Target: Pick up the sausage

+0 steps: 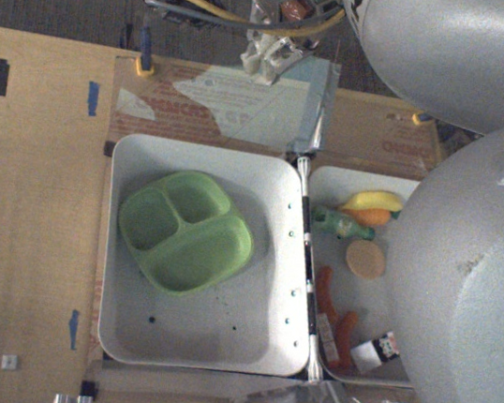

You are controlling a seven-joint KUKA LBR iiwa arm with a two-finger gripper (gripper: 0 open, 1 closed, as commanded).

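1. Camera view: the sausage [346, 334], red, is lying in the right bin [331, 182] near its front wall, beside a second reddish piece [325, 293].
2. A green divided plate [187, 231] is sitting in the left bin [180, 344].
3. The tool [270, 56] is hanging above the worktop [23, 207] behind the bins; whether it is clenched or released, I cannot tell.
4. The grey arm [463, 305] is covering the right bin's far side.
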